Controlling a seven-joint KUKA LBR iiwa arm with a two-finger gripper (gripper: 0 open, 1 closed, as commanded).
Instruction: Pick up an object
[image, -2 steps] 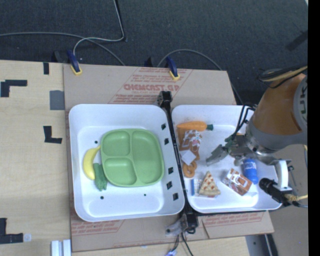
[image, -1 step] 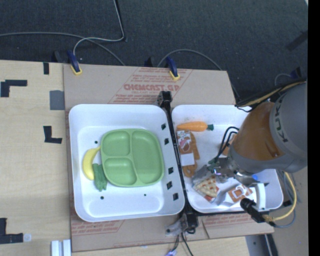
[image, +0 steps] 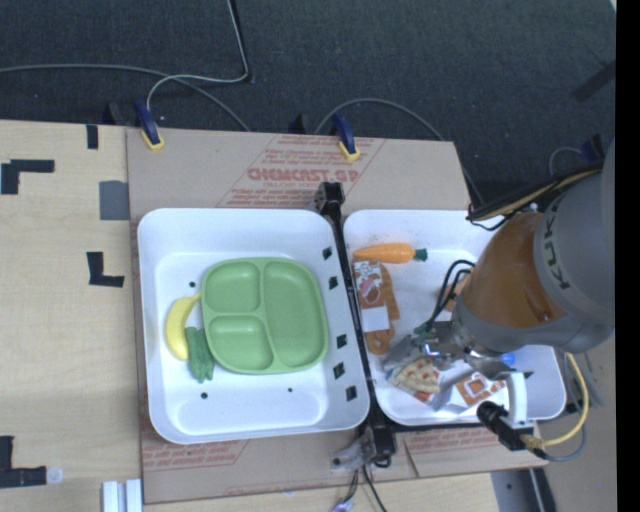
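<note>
Lying just beside the jaws (image: 432, 352), the pizza slice (image: 417, 377) stays ungripped.

Two bins sit side by side mid-frame. The left bin (image: 160, 300) holds a divided plate (image: 265, 315), with a banana (image: 179, 327) and a pod-shaped vegetable (image: 200, 355) at its left edge. The right bin (image: 440, 222) holds a carrot (image: 385, 253) toward the top, a packaged item (image: 374, 305) below it, and a pizza slice (image: 417, 377) lower right.
</note>
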